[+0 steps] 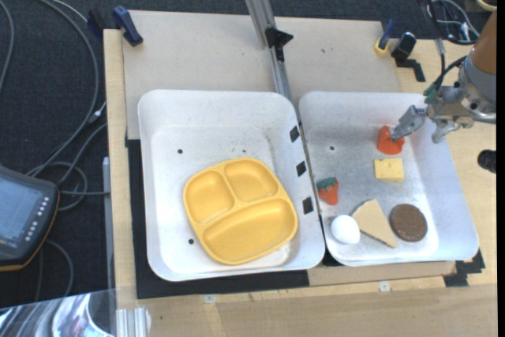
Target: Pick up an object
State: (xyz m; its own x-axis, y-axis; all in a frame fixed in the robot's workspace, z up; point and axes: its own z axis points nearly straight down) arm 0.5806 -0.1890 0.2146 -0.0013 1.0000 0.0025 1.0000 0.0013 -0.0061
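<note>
My fingers (424, 122) hang open just above the orange piece (388, 140) near the right bin's (465, 221) far edge; nothing lifted yet

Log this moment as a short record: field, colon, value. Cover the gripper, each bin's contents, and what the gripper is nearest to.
gripper: over the right bin's upper right, arm entering from the right
left bin: yellow divided plate
right bin: orange-red piece, yellow cheese block, strawberry, white egg, tan wedge, brown cookie
nearest to gripper: orange-red piece
grasp: cannot tell
</note>
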